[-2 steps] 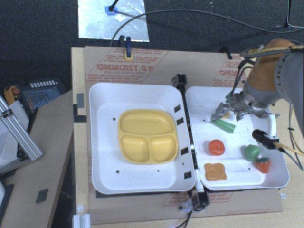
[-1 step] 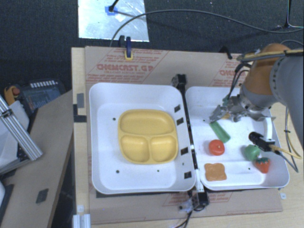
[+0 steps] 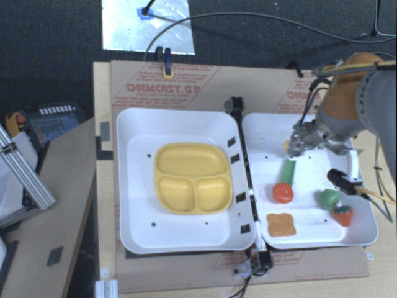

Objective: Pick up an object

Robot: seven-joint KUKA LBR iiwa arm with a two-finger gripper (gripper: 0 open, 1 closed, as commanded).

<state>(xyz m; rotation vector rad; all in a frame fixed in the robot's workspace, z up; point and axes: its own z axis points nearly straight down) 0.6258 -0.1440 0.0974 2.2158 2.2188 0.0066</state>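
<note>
Gripper (image 3: pixel 299 143) hangs low over the far half of the right bin (image 3: pixel 267 135), at the end of the arm that comes in from the right side. From where I stand I cannot tell whether it is released or clenched, and nothing that I can see is held in it.

The closest thing to pick up is the green stick (image 3: pixel 286 170). It lies on the bin floor just on the near side of the gripper and a touch to the left, with its upper end almost under the gripper's tip. Its long axis runs from far to near, leaning slightly left at the near end, so it points roughly away from the gripper and not across it. I judge a grasp would have to close across that axis, from the sides.

A small yellow bit (image 3: pixel 287 146) sits right against the gripper's left side, too small to name. A tomato (image 3: pixel 283 193) lies just beyond the stick's near end, close enough to get in the way of a low grab. An orange waffle (image 3: pixel 281 224) lies nearer the front rim, and a green lump (image 3: pixel 329 197) and a red piece (image 3: pixel 343 215) sit well off to the right.

The left bin (image 3: pixel 136 141) carries a yellow tray (image 3: pixel 192 177), well apart from the gripper.
</note>
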